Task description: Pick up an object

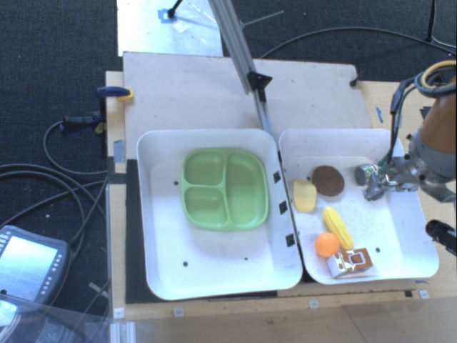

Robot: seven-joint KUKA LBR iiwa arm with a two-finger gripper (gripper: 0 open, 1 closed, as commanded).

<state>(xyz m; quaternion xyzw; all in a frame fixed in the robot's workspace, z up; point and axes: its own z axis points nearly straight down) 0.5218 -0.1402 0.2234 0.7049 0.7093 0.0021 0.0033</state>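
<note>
The right bin holds several small items. A brown round disc lies near its far left, with a pale yellow block beside it. Closer to the front lie a yellow corn cob, an orange ball and a brown and white box. My gripper hangs over the right bin's far right part, a short way right of the brown disc and apart from it. Nothing shows held in it.
The left bin holds a green divided plate. A grey metal pole slants down from the top to the ridge between the bins. Cables and a handheld screen lie on the floor at the left.
</note>
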